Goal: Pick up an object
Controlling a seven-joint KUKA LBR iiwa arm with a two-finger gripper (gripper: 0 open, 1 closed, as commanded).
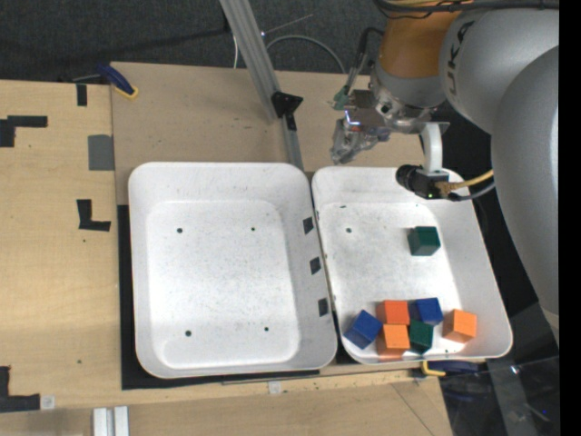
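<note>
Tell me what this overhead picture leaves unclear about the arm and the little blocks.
- Gripper, camera view: blurred and small above the right bin; finger state unreadable.
- Arm: cut off by the top and right edges.
- Dark green block in the cluster: partly hidden by the blue block and orange block.
- Yellow clip at the bin's near rim: too small to identify.
</note>
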